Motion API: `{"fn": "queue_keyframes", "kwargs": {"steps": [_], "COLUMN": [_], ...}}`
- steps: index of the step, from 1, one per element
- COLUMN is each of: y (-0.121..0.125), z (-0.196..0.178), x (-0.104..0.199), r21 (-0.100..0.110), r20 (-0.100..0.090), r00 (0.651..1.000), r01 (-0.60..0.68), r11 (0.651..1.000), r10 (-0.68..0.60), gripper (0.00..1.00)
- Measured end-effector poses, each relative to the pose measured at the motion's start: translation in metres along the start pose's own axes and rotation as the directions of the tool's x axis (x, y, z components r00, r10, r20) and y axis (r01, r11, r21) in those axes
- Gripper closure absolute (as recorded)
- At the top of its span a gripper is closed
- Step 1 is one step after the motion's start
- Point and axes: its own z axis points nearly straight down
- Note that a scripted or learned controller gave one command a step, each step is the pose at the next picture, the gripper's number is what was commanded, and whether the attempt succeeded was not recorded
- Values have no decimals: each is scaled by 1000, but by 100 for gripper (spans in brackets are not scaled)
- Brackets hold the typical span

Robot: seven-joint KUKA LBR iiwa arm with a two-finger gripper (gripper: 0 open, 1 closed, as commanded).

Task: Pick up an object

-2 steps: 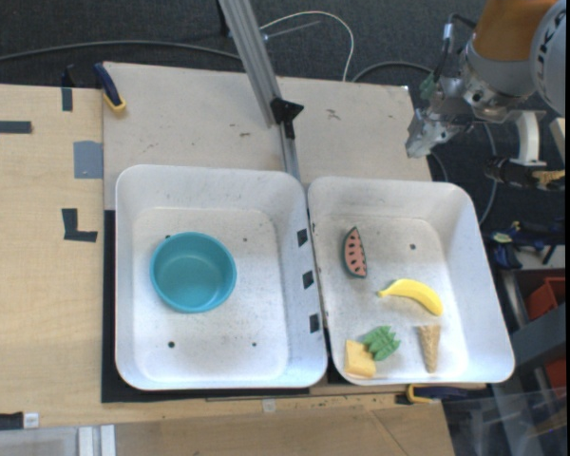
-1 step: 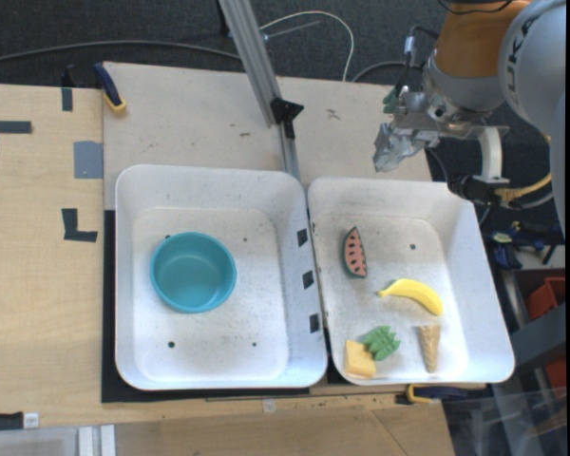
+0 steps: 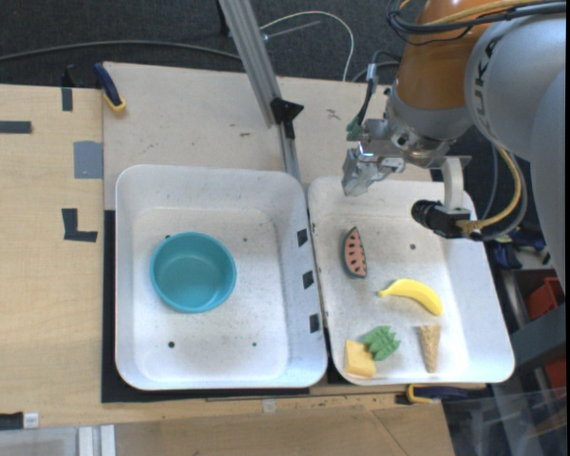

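The right bin [image 3: 475,283] holds a watermelon slice [image 3: 354,252], a yellow banana [image 3: 414,294], a green leafy toy [image 3: 382,341], a yellow cheese wedge [image 3: 359,360] and an ice-cream cone [image 3: 428,347]. A blue bowl [image 3: 193,272] sits in the left bin [image 3: 133,255]. My gripper [image 3: 359,176] hangs above the far left corner of the right bin, well above and behind the watermelon slice. Its fingers look close together with nothing between them.
A slanted metal pole [image 3: 256,60] runs down to the gap between the bins at the back. Black cables [image 3: 494,207] loop off the arm over the right bin's far right side. A yellow-blue clamp [image 3: 109,87] lies at the back left.
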Motion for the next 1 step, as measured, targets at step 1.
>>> {"fn": "queue_keyframes", "kwargs": {"steps": [1], "y": [-25], "z": [20], "x": [51], "r21": [1], "r20": [0], "r00": [1000], "r01": [0], "r11": [1000], "r10": [0], "gripper": [100]}}
